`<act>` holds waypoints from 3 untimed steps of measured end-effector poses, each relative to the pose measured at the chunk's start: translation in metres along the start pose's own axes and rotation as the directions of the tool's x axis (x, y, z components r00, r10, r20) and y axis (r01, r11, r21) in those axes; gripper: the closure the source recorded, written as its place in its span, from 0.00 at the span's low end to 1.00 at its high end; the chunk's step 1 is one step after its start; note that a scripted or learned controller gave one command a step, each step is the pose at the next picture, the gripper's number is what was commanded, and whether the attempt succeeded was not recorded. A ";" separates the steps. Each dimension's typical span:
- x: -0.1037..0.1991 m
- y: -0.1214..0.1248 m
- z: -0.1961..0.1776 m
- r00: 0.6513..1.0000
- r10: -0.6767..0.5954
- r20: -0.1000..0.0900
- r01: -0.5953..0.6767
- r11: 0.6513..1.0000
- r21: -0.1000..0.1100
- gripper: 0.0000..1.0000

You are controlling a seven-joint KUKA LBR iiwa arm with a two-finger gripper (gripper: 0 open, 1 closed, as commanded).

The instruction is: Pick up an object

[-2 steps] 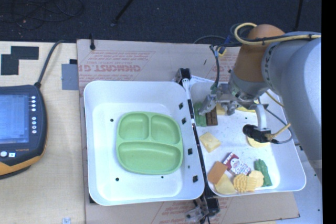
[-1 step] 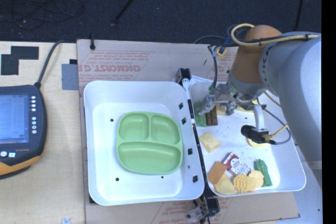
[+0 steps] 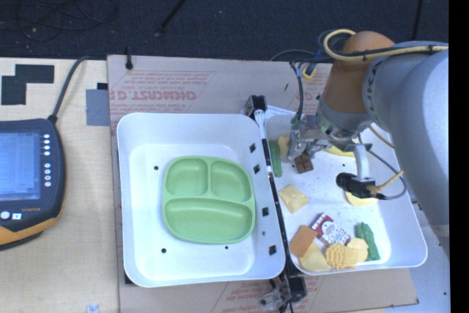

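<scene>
My gripper (image 3: 299,150) hangs low over the far left part of the right bin (image 3: 399,249). A small brown block (image 3: 303,165) sits right at its tip; whether it is gripped or just lying under the tip cannot be made out. Close by lie a pale yellow wedge (image 3: 293,197) and a green stick (image 3: 274,157) along the bin's left wall. Nearer the front are an orange block (image 3: 302,239), a red-and-white packet (image 3: 330,229), a ridged yellow piece (image 3: 346,254) and a green toy (image 3: 367,240).
The left bin (image 3: 139,245) holds a green divided plate (image 3: 209,199). A yellow banana-like piece (image 3: 360,196) lies right of the gripper, beneath the arm's cables. A teach pendant (image 3: 22,172) rests on the bench at far left.
</scene>
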State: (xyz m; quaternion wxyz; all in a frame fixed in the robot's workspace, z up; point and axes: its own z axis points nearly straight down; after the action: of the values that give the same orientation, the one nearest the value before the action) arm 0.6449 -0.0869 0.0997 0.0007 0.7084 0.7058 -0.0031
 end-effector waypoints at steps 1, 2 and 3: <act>0.045 -0.046 -0.091 1.000 -0.009 -0.008 0.008 1.000 -0.004 1.00; 0.085 -0.049 -0.111 1.000 -0.008 -0.007 0.008 1.000 0.000 1.00; 0.045 -0.027 -0.091 1.000 -0.002 -0.003 0.002 1.000 0.002 1.00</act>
State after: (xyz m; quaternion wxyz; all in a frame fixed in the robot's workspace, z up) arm 0.6181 -0.0415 0.1903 -0.0013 0.7078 0.7064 -0.0028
